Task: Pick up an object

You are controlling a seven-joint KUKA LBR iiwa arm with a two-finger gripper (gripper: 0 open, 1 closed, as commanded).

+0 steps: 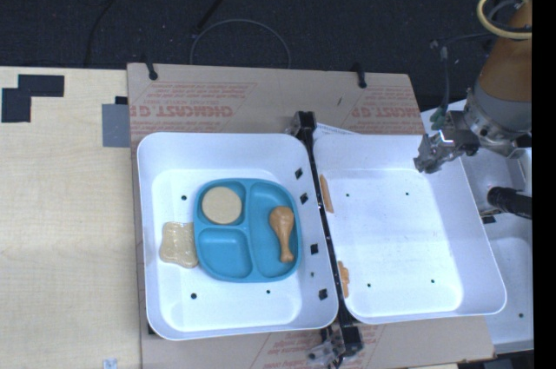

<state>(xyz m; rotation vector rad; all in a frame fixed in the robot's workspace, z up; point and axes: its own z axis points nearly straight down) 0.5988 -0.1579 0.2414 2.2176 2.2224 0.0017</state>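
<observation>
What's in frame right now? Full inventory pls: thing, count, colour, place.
bins: 2, white, side by side on the bench
divided tray: 1, blue, in the left bin
round biscuit: 1, tan, in the tray's upper-left compartment
drumstick: 1, tan-brown, in the tray's right compartment
toast-like piece: 1, pale beige, on the left bin's floor at the tray's left edge
cardboard sheet: 1, brown with red print, under the bins
cables: several, dark, on the black floor beyond the bench
arm: 1, grey with orange band, at the right edge
hand: 1, grey, above the right bin's upper-right corner; finger state unclear
</observation>
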